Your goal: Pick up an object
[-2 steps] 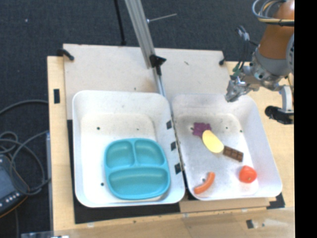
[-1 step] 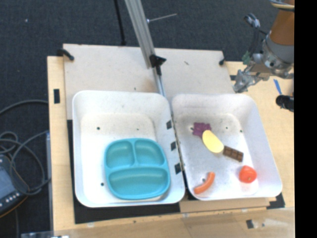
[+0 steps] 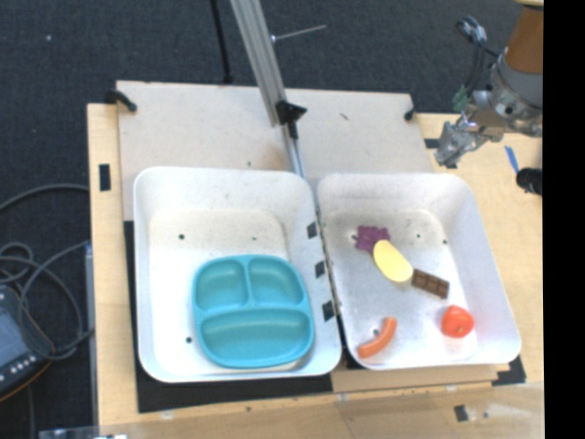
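Note:
The right bin (image 3: pixel 475 236) holds several small items: a purple piece (image 3: pixel 369 238), a yellow oval piece (image 3: pixel 392 262), a brown bar (image 3: pixel 430 284), a red round piece (image 3: pixel 457 322) and an orange sausage-shaped piece (image 3: pixel 377 337). The purple and yellow pieces touch, and the brown bar lies against the yellow one. My gripper (image 3: pixel 450 148) hangs at the upper right, above the bench just beyond the right bin's far right corner, well away from all the items. Nothing shows between its fingers.
The left bin (image 3: pixel 160 245) holds a teal divided plate (image 3: pixel 250 312). A slanted metal pole (image 3: pixel 260 48) rises from between the bins at the back. Cables lie on the dark floor at the left (image 3: pixel 37 245).

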Action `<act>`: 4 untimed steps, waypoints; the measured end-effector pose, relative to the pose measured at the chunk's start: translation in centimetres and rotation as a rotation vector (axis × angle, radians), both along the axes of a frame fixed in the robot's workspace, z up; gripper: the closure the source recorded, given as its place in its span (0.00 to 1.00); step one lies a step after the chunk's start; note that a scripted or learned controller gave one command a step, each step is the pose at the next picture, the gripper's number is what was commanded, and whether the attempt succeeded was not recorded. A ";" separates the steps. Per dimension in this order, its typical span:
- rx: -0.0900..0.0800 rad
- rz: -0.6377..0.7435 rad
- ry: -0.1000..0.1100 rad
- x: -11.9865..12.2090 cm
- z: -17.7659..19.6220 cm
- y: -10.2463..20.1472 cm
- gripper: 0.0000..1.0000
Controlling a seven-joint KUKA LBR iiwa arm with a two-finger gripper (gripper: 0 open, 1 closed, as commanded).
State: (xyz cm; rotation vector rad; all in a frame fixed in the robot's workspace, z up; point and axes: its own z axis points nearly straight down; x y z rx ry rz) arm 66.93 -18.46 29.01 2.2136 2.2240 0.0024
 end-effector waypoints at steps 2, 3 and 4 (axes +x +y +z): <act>0.002 0.001 0.004 -4.7 -0.1 9.4 1.00; 0.003 0.002 0.003 -7.6 -0.2 14.4 1.00; 0.003 0.002 0.004 -10.3 -0.3 19.2 1.00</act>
